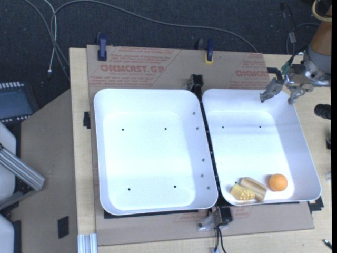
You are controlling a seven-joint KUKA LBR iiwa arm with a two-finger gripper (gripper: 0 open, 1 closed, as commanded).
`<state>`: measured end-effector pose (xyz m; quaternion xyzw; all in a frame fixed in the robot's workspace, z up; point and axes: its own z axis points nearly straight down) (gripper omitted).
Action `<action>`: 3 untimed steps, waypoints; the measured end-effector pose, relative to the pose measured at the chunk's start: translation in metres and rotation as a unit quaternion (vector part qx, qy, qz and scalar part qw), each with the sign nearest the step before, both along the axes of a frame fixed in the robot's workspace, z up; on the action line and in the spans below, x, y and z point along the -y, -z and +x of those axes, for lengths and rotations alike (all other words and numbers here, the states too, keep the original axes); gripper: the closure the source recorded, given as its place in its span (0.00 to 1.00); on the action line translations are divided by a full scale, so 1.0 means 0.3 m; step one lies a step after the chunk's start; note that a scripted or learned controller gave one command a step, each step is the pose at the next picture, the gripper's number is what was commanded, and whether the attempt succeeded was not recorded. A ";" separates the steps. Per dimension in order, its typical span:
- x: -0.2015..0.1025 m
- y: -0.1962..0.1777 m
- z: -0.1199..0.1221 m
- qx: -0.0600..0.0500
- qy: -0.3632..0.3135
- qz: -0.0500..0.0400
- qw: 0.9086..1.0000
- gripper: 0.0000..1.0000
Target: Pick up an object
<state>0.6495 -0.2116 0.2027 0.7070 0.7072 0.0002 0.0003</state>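
nothing picked yet as far as i can judge; the whole grasp is left to do. my gripper [280, 90] hangs over the far right corner of the right bin [253, 141], its two fingers spread apart with nothing between them. above it i see the grey wrist and the orange band of the arm [322, 38].

candidates all sit in the right bin, at its near edge, well apart from the gripper: an orange ball [278, 182] nearest the bin's right wall, a tan roll-shaped piece [254, 185] just beside it toward the middle, and a yellow corn-like piece [241, 193] touching or almost touching the roll; i can't tell which. the left bin [152, 152] lies beside it on the table [84, 141].

my read: the gripper must cross the length of the bin toward its near edge, then descend. the ball stands a little apart from the others, so looks the easiest target.
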 end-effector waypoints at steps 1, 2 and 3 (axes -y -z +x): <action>-0.418 0.053 -0.149 0.000 -0.004 0.002 1.000 0.00; -0.594 0.049 -0.415 -0.002 -0.002 0.001 1.000 0.00; -0.778 0.050 -0.552 -0.001 -0.002 0.001 1.000 0.00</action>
